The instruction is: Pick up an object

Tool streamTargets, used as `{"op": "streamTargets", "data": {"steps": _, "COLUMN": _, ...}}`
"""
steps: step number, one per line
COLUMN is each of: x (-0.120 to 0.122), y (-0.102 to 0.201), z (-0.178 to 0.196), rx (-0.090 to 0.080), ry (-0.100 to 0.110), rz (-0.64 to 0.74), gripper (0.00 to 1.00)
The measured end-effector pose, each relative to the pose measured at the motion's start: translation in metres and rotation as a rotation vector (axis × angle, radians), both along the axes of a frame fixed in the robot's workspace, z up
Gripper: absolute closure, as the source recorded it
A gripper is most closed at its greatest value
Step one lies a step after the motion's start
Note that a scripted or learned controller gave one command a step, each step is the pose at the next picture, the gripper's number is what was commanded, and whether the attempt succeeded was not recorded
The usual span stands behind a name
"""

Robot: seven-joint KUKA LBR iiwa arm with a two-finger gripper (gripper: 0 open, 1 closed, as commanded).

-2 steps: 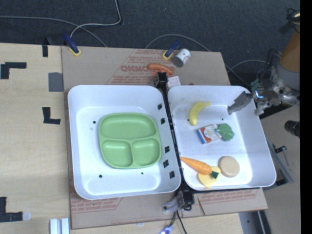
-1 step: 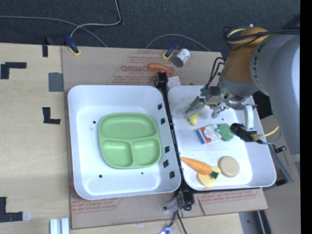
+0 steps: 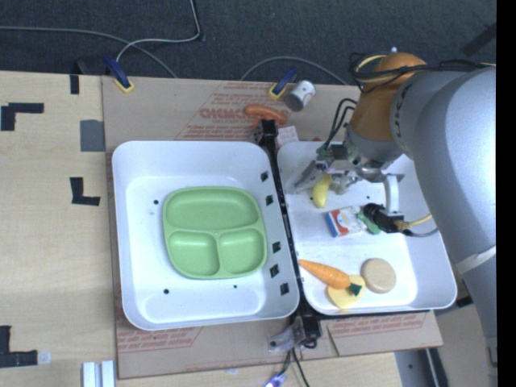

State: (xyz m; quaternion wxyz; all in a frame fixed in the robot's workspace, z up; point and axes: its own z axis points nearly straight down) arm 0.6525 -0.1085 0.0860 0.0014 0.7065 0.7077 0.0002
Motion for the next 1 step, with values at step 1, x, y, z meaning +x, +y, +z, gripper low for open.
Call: {"op": "streamTargets", "data": {"steps": 1, "x": -0.0001, "y": 0.0001, "z": 0.0096, "rx": -0.001, "ry": 0.001, "rz": 0.002, "gripper": 1.00}}
